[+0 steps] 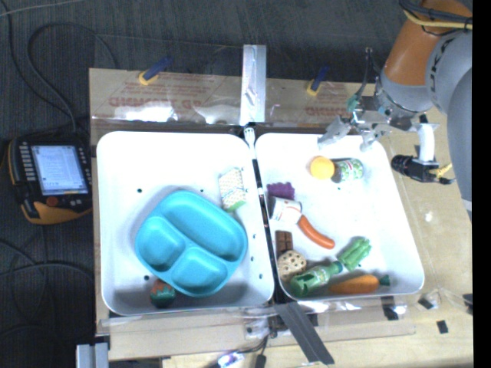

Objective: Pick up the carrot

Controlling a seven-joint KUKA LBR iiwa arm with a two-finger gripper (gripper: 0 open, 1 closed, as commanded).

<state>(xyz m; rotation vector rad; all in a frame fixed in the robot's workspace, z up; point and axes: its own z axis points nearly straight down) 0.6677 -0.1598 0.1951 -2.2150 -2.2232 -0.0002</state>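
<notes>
- Wooden tabletop (pixel 430 228) carries two white bins side by side, the left bin (pixel 115 205) and the right bin (pixel 391 205).
- Grey arm (pixel 460 75) with an orange band reaches in at the upper right of the view, above the far right corner of the right bin.
- Blue divided tray (pixel 192 240) lies in the middle of the left bin, a little tilted.
- End effector (pixel 354 127) hangs at the far edge of the right bin; I cannot tell if it is open or closed, and nothing is seen in it.
- Carrot (pixel 354 284), orange with a green end, lies along the near wall of the right bin, well apart from the end effector.
- Green vegetable (pixel 318 276) lies just beside the carrot, on its left.
- Orange sausage-like piece (pixel 316 231) lies in the middle of the right bin.
- Yellow ball (pixel 321 167) touches a small can (pixel 349 169) near the far side of the right bin.
</notes>
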